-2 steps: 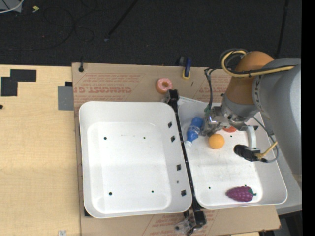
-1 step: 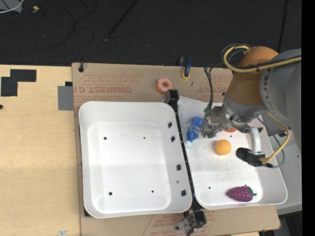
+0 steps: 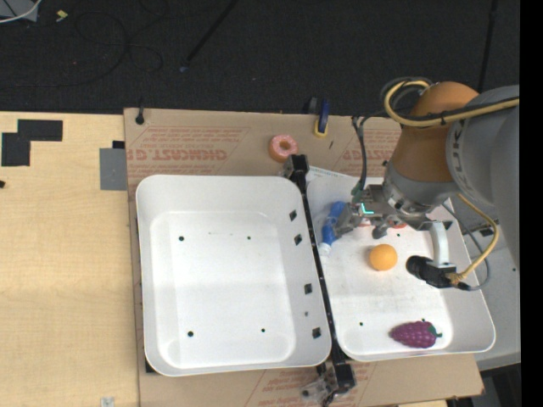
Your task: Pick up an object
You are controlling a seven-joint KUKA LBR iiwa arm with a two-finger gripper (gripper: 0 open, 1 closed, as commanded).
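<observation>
White right bin (image 3: 458, 303), blue object (image 3: 333, 220) just beside jaws, orange ball (image 3: 383, 258) near.

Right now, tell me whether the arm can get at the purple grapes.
Probably yes: the purple grapes lie alone in the right bin, nothing over them, orange ball well apart.

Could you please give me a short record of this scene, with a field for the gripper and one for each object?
gripper: low over the far left part of the right bin
blue object: in the right bin by its left wall, right beside the gripper; grasp unclear
orange ball: mid right bin, loose
purple grape bunch: right bin, near front rim
pink ring: outside the bins, on the cardboard sheet
</observation>
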